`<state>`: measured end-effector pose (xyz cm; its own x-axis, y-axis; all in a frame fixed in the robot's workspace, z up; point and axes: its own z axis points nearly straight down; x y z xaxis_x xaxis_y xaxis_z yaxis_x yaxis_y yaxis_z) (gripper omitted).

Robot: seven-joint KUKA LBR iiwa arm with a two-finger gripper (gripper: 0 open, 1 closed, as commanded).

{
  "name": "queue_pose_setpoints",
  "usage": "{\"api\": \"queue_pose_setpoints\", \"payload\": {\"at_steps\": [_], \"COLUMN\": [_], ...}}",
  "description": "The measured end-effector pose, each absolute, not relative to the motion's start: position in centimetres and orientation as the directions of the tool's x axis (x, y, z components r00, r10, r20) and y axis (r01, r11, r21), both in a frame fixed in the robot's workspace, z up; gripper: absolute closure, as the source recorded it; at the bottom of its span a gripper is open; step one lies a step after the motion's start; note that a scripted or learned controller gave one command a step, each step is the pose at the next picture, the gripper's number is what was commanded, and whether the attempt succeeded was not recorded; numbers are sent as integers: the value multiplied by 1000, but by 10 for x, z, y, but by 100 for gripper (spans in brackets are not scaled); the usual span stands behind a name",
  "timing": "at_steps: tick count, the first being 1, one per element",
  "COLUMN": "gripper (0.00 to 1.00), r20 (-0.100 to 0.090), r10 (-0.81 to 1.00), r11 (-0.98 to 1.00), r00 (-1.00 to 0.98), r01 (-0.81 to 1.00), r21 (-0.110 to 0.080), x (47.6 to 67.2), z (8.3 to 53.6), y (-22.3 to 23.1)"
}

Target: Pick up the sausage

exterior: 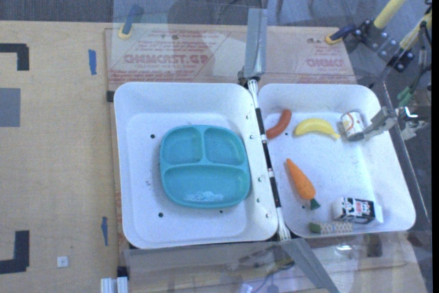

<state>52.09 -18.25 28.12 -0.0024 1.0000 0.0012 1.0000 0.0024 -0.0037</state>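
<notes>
The sausage [278,123] is a short reddish-brown curved piece lying in the right bin [384,168], close to that bin's upper left wall and the divider between the bins. My gripper [367,130] reaches in low from the right edge, next to a small can [352,122] at the bin's upper right. It is well to the right of the sausage, with a yellow banana [317,127] lying between them. Nothing is visibly held.
An orange carrot [300,180] lies mid-bin, a black-and-white milk carton [355,208] near the front right, and a small green piece [315,226] by the front wall. The left bin [134,147] holds a teal divided plate [204,166].
</notes>
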Motion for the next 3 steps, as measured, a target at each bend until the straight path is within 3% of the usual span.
{"api": "queue_pose_setpoints", "payload": {"at_steps": [1,2,3], "gripper": [0,0,0], "r20": [1,-1,0], "r10": [999,996,958], "r11": [36,94,285], "r00": [-36,-94,-285], "r01": [999,996,958], "r21": [-4,0,1], "x": [581,657,669], "z": [198,132,87], "y": [-117,-103,-92]}}
